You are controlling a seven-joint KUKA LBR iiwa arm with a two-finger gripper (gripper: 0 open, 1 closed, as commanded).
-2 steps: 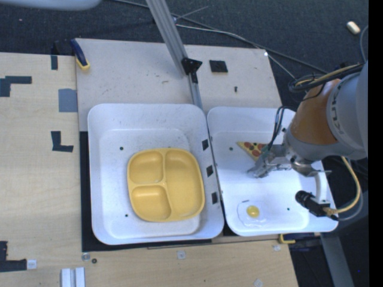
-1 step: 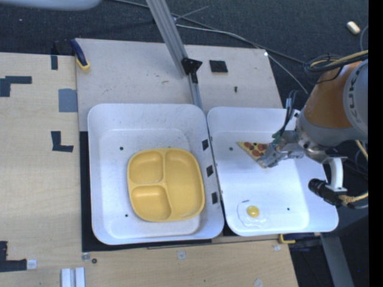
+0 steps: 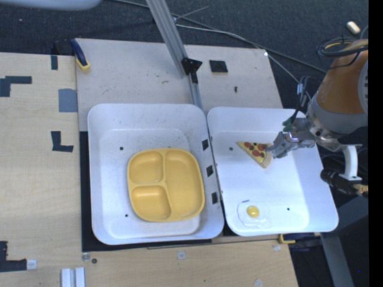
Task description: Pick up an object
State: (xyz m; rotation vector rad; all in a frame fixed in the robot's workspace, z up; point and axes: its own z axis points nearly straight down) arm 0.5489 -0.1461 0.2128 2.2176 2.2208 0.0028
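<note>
Where bins (image 3: 149, 115) sit: pale wooden bench (image 3: 36, 178)

Pincer (image 3: 276, 150) touches the pizza slice (image 3: 255, 152) in the right bin (image 3: 311, 208).

My bench (image 3: 149, 82) is pale wood, scuffed and speckled, with black tape patches (image 3: 218, 66) and grey squares (image 3: 67, 99) stuck on it. Beyond its far edge lies dark blue-grey carpet (image 3: 251, 11), crossed by thin cables (image 3: 239, 37). A slanted metal pole (image 3: 167, 26) rises from a black bracket. A blue-and-yellow clamp (image 3: 79, 55) grips the bench's far left corner. Light is even and soft.
</note>
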